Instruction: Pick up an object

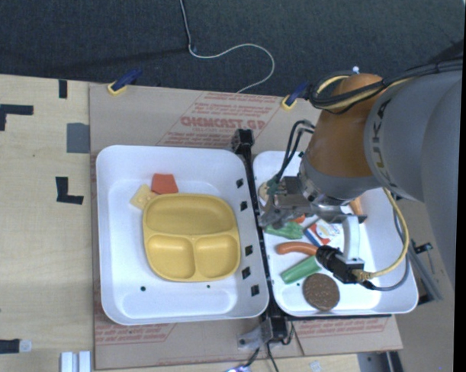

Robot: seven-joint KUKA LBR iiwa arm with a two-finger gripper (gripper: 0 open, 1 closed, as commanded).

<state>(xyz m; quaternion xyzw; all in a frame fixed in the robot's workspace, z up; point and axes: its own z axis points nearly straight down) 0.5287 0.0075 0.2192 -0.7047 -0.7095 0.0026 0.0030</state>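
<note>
hiding end effector [282, 214] fingertips: arm wrist [337, 158] over right bin [389, 301].

Divided plate [191, 237] lies in left bin [114, 215].

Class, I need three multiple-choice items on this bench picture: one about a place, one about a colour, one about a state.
1. Where does the divided plate lie?
A. left bin
B. right bin
C. on the cardboard

2. What colour is the small block just behind the plate?
A. blue
B. orange-red
C. black

3. How does the arm's claw stand?
A. raised high over the left bin
B. down in the right bin among the objects
C. parked off the bench

Answers: 1 A, the plate sits in the left bin. 2 B, the block is orange-red. 3 B, the claw sits low over the right bin's clutter.
</note>
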